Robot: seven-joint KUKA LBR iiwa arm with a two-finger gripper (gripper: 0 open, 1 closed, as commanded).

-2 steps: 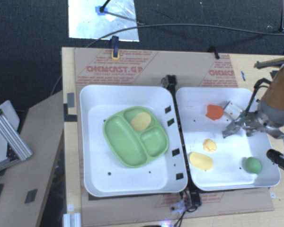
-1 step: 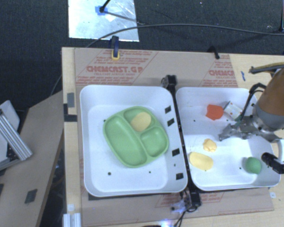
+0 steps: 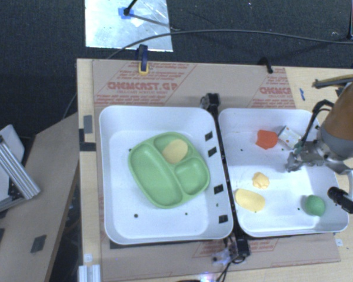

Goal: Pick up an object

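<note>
Gripper (image 3: 293, 162) sits low in the right bin (image 3: 282, 225); whether the jaws are open or closed I cannot tell, and nothing shows between them. Orange piece (image 3: 267, 138) lies near, up-left of the jaws; small yellow lump (image 3: 260, 180) near, down-left. Advice: choose one, centre squarely over it, descend straight, close gently. Count: two bins; one green divided plate (image 3: 159, 178) in the left bin (image 3: 115, 175) with one yellow item (image 3: 175, 151); one larger yellow piece (image 3: 249, 200); one green ball (image 3: 313, 205).
</note>
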